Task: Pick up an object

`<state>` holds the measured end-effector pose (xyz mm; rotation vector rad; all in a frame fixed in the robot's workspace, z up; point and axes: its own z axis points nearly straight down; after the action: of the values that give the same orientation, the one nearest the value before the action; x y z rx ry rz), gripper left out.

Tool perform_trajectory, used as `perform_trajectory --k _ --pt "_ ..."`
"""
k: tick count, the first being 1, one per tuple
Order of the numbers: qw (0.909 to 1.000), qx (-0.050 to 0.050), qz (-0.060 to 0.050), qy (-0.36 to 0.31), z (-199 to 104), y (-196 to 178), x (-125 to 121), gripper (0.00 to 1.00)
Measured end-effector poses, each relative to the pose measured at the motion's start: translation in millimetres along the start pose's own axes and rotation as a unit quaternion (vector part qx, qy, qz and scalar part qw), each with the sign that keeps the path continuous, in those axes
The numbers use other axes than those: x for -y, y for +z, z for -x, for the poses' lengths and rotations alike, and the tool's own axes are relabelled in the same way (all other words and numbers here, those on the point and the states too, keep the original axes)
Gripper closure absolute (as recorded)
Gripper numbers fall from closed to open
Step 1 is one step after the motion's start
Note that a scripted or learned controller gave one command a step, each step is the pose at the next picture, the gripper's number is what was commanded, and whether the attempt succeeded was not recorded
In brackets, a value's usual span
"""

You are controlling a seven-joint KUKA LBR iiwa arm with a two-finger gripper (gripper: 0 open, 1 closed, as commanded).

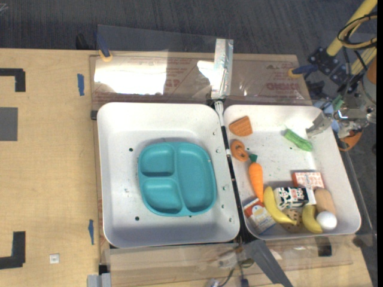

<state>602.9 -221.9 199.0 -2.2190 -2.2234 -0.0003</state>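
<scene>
1. Look at the gripper [315,128] at the right bin's [272,113] upper right rim: you see pale metal hardware reaching in from the right, with a thin metal finger angling down-left toward the bin floor. You cannot tell how wide the pincer stands or whether it has hold of anything.
2. Just left of that finger tip lies the green pod [297,140], a smooth, elongated, slightly bent piece lying flat on the white floor; whether the metal touches it is unclear.
3. In the upper left of the same bin you find an orange wedge [240,125], flat-sided and matte, and below it a small round orange piece [239,151].
4. The carrot [256,180] is a tapering orange cone with a green top, lying along the bin's left wall.
5. Along the lower edge, a curved yellow banana [273,207] touches a black-and-white carton [294,196]; a red printed box [307,179] sits just above, and a white egg [327,220] rests in the corner.
6. The left bin [119,130], a shallow white plastic tub with rounded corners, holds a glossy teal plate [178,177] with three compartments
</scene>
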Motion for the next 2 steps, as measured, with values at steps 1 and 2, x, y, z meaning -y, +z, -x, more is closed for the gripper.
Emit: perform_trajectory --k 1,2 --pt "0.9872 -0.001 -0.002 -0.160 -73.1 95.0 -9.9 0.00" --pt "0.9678 0.000 0.001 -0.252 -121.7 74.3 13.9 0.00"
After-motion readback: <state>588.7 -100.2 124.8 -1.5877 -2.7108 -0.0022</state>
